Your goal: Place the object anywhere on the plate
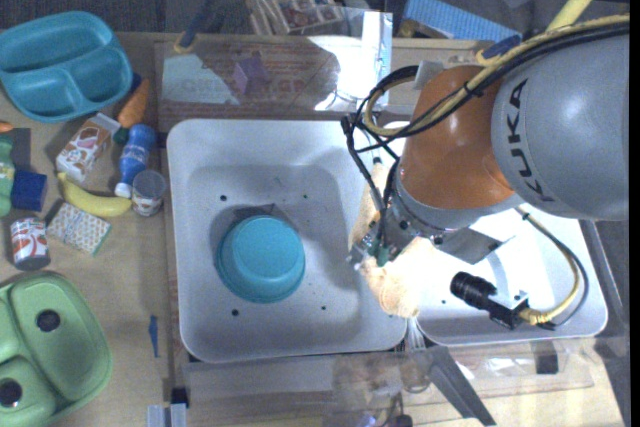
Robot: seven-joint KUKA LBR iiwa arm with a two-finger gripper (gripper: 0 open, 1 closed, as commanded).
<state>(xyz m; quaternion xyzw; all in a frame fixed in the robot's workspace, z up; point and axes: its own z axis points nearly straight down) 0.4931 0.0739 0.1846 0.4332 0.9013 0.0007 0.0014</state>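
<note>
Camera view had the grey KUKA arm (560, 115) coming in from the right, with its orange band (455, 150) sitting over the seam between the two white bins. The hand (372, 253) was down at the right wall of the left bin (200, 315), and honestly I couldn't tell how it was set or whether it had hold of anything. A pale, fuzzy tan object (395, 290) was right under it, on the divide between the bins. The blue plate (261, 258), looking more like a shallow bowl, sat in the middle of the left bin, apart from that object. Snacks and a banana (92, 198) lay out on the tabletop (130, 255) to the left.
</note>
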